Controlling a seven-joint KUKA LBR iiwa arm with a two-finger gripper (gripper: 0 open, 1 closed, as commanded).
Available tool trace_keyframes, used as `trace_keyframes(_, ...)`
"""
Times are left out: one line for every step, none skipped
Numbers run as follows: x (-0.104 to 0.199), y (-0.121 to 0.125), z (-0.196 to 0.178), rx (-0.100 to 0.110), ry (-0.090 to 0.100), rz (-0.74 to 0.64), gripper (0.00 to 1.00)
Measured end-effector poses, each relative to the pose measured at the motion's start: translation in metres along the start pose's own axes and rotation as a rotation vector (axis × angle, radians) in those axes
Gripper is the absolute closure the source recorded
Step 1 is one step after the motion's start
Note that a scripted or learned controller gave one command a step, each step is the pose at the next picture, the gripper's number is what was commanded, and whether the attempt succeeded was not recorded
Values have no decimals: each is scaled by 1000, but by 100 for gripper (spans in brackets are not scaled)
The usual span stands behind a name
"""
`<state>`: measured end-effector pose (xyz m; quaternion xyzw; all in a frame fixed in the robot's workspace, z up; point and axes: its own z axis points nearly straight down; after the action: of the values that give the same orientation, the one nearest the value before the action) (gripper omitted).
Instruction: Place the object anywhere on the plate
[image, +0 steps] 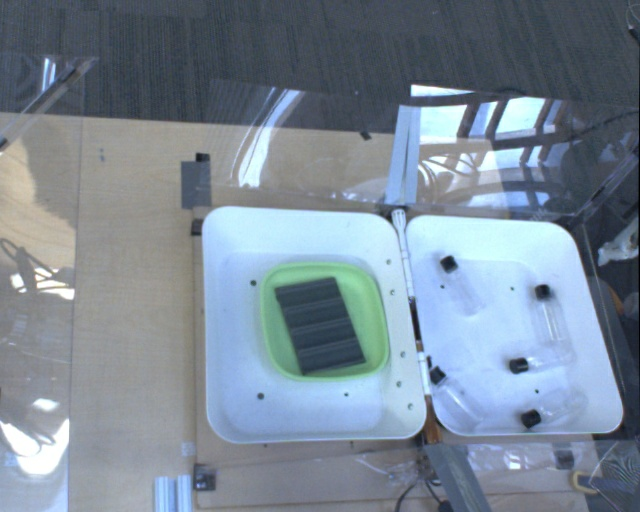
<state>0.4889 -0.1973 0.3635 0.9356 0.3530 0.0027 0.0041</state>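
— Nearest the lens, what lies at the table (120, 300) edge?

— Loose cables (405, 490) and a grey rail (455, 485), just below the seam where the two bins meet. A small pale bracket (170, 492) sits further left.

— And around the bins?

— A dark clamp (197, 182) stands off the left bin's (230, 240) far corner. A metal post (405, 150) rises behind the seam. Clear sheeting (300, 130) with bright glare covers the far side of the table.

— Anything in the right bin (480, 228)?

— Five clear vials with black caps, lying scattered. One (465, 290) is near the far left, one (548, 320) near the right wall, one (540, 358) below that, one (555, 408) at the near right corner. The last (452, 398) lies against the wall by the seam. All are well apart from the plate.

— Does anything stand over the plate (375, 320)?

— Only the object (318, 325) itself. It is a dark grey flat block with ribs across its top, set a little askew. It lies wholly inside the green plate, about at its middle, with green showing all round it. The plate rests in the middle of the left bin.

— The gripper?

— Its state cannot be told.
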Motion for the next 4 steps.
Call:
trace_keyframes(-1, 1, -1, 1, 0, 94, 0)
trace_keyframes(-5, 5, 9, 5, 0, 170, 0)
trace_keyframes(-5, 5, 8, 4, 1, 239, 0)
trace_keyframes(-6, 5, 66, 7, -2, 271, 0)
